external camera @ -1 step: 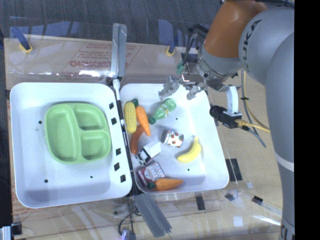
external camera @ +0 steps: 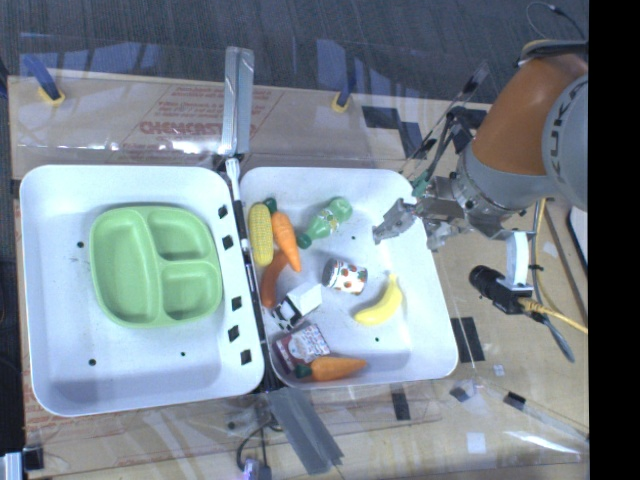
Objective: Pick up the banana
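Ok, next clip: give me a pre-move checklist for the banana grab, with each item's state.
1. Banana in view and uncovered in the right bin: ok.
2. Room around it: the small round toy sits close on its upper left, apart from it; other sides bare: ok.
3. Gripper over the right bin: ok.
4. Gripper lined up above the banana: not ok, it sits up-view of it, nearer the green bottle.
5. Nothing between the fingers: cannot tell.
6. Finger opening wide enough: cannot tell.
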You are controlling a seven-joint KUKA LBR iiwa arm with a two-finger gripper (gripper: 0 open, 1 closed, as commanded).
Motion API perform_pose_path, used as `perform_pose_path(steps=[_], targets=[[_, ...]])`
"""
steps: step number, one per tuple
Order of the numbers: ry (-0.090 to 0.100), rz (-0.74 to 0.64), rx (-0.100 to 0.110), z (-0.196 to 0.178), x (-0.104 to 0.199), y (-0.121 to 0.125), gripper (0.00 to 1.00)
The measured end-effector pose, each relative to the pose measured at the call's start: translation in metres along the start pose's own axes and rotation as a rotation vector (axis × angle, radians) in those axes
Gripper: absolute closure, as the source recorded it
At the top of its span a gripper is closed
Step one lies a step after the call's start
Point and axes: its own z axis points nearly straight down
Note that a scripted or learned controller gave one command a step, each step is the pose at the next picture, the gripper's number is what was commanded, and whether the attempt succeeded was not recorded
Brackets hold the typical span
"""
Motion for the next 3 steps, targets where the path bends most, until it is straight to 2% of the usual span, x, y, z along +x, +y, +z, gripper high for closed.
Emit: perform_pose_path(steps=[1, 2, 3], targets=[[0.001, -0.088, 0.0, 0.094, -0.015, -0.048, 0.0], [0.001, -0.107, 0.0, 0.15, -0.021, -0.031, 0.0], [0.001, -0.111, 0.0, 0.14, -0.022, -0.031, 1.0]])
